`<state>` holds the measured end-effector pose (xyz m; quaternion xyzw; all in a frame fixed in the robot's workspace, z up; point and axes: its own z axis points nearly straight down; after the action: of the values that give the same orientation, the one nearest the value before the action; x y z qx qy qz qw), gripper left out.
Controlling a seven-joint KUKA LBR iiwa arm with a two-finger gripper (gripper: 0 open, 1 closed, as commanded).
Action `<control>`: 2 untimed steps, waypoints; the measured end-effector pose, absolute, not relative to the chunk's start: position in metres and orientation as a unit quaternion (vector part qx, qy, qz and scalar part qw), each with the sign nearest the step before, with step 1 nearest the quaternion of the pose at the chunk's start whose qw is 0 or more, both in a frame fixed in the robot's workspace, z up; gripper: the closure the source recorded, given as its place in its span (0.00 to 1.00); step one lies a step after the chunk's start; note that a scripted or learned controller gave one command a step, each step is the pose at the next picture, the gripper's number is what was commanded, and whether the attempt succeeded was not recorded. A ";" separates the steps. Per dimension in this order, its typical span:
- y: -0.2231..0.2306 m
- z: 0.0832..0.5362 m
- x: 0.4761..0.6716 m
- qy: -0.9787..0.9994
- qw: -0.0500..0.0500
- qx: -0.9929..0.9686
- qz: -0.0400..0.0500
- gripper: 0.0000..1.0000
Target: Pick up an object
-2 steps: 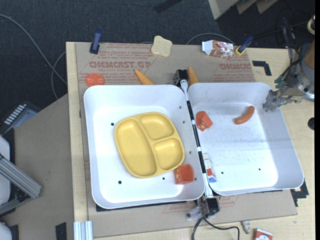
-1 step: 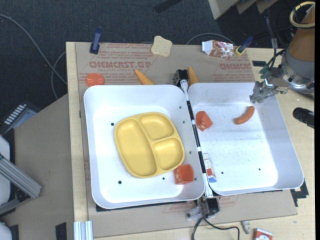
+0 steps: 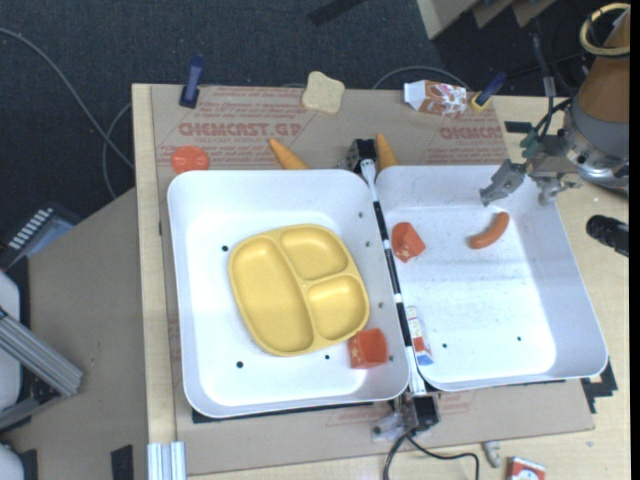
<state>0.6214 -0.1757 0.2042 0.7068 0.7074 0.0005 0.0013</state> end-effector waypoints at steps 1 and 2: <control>-0.194 0.084 0.629 0.707 -0.001 0.707 0.000 0.00; -0.194 0.095 0.630 0.707 0.002 0.707 0.001 1.00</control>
<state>0.6301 -0.1936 0.0954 0.7071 0.7071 0.0007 0.0015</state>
